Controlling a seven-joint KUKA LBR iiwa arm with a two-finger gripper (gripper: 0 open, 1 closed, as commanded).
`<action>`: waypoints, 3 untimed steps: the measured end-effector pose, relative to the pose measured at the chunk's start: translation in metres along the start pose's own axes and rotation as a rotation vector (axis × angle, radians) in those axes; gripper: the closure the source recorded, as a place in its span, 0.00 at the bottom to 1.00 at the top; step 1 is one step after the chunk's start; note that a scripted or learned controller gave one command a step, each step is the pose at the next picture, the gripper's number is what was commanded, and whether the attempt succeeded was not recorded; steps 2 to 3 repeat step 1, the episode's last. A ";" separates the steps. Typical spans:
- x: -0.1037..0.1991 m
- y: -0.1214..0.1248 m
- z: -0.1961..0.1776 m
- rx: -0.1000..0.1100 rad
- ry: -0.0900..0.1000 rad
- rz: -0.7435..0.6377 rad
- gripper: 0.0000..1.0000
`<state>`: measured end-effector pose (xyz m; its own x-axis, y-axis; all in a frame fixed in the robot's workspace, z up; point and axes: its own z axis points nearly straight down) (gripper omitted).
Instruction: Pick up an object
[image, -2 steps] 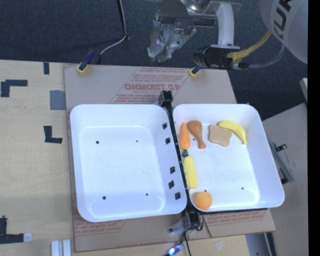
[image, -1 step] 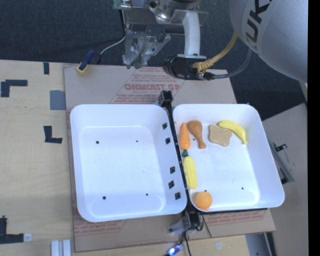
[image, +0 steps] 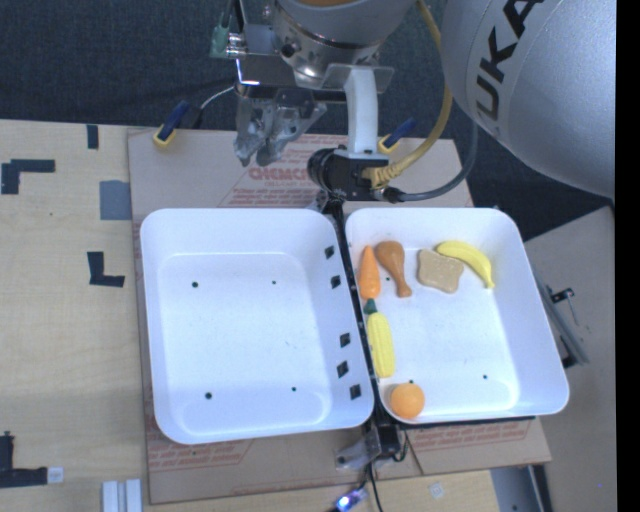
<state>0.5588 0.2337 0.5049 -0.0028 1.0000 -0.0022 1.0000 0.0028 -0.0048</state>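
Objects for picking number six, and all six lie in the right bin (image: 535, 318): one carrot (image: 369, 272), one chicken drumstick (image: 392, 266), one bread slice (image: 438, 270), one banana (image: 470, 260), one corn cob (image: 380, 343) and one orange (image: 407, 401). The carrot lies along the bin's left wall with the drumstick just beside it. The bread slice sits to their right, touching the banana, which curves along the far right corner. The corn cob lies below the carrot against the same wall, and the orange rests in the near left corner.

The two bins stand side by side on one sheet of cardboard (image: 200, 165), the left bin (image: 150, 235) touching the right along their shared edge.

The gripper (image: 268, 140) hangs over the cardboard beyond the far rim of the left bin, well apart from every object and holding nothing. Whether it is parted or closed cannot be told from this angle.
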 end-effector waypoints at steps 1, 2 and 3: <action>-0.001 -0.013 0.022 0.000 0.000 0.001 1.00; -0.001 -0.013 0.022 0.000 0.000 0.001 1.00; -0.001 -0.013 0.022 0.000 0.000 0.001 1.00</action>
